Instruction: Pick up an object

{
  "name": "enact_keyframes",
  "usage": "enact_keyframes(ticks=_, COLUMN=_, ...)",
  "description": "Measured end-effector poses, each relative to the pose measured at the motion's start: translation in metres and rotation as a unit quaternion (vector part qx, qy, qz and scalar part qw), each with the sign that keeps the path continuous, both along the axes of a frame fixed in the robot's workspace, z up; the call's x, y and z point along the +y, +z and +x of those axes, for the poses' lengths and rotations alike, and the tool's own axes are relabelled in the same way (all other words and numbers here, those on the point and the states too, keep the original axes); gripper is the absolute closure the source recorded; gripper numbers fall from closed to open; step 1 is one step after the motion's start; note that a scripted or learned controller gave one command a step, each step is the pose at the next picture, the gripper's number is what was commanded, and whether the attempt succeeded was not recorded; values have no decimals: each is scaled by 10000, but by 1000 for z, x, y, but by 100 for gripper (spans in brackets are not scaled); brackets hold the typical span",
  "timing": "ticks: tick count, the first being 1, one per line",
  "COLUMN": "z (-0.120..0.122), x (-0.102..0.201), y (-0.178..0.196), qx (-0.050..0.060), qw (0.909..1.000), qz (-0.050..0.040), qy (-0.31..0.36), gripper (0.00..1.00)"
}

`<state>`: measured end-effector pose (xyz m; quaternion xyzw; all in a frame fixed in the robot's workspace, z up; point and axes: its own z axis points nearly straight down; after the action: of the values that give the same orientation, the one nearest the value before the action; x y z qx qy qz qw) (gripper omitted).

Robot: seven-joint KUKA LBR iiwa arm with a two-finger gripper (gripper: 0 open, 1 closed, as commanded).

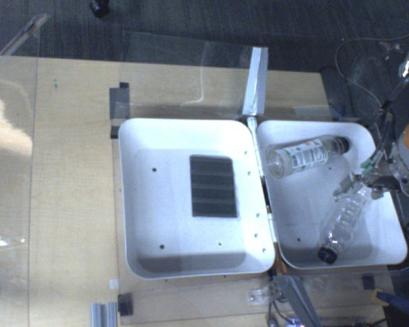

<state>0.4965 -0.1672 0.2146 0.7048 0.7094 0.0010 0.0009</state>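
Two clear plastic bottles lie in the right bin (388, 251). One bottle (305, 155) with a white label lies across the far part, its dark cap pointing right. The other bottle (341, 222) lies slanted near the right wall, its black cap toward the front edge. My gripper (363, 180) reaches in from the right and sits at the upper, base end of this slanted bottle, close over it or touching it. Whether the bottle is gripped is not clear. A flat black ribbed rectangle (213, 186) lies in the middle of the left bin (143, 155).
The two bins meet at a raised divider (262, 182). A metal strut (255, 80) stands behind that joint. Cables (368, 67) hang at the back right, above the arm. A clear plastic sheet (13, 114) covers the bench on the left.
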Motion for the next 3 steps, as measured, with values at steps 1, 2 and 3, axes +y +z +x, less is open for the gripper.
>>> enact_keyframes(ticks=1, z=71, x=61, y=-85, qx=-5, qw=9889, qz=-3, qy=1486, gripper=0)
enact_keyframes(ticks=2, z=117, x=43, y=-128, qx=148, qw=9757, qz=66, qy=2187, gripper=0)
enact_keyframes(ticks=3, z=146, x=34, y=-134, qx=614, qw=9815, qz=276, qy=1794, gripper=0)
